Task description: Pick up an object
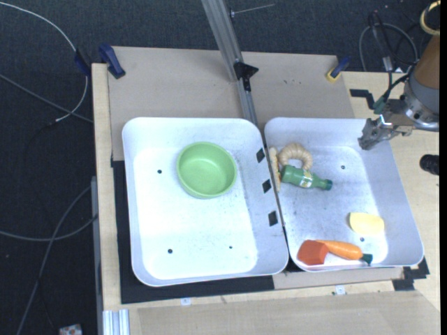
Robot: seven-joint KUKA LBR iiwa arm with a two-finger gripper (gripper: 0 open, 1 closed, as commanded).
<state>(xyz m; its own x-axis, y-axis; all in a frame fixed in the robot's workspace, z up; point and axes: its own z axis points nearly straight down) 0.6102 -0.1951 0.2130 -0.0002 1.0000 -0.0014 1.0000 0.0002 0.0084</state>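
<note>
The right bin [391, 180] holds a green bottle [305, 180] lying on its side against a tan rope ring [292, 157]. Near that bin's front edge lie a yellow piece [367, 223], an orange carrot [343, 249] and a red-orange block [313, 252]. A green bowl [206, 169] stands in the left bin [195, 257]. My gripper [370, 137] hangs over the right bin's far right corner, well apart from all the objects, with nothing visible between its fingers.
A slanted metal pole [223, 33] runs down from the top to the gap between the bins. Blue clamps [112, 60] and a yellow clamp [339, 67] grip the board's far edge. Cables lie on the dark floor to the left.
</note>
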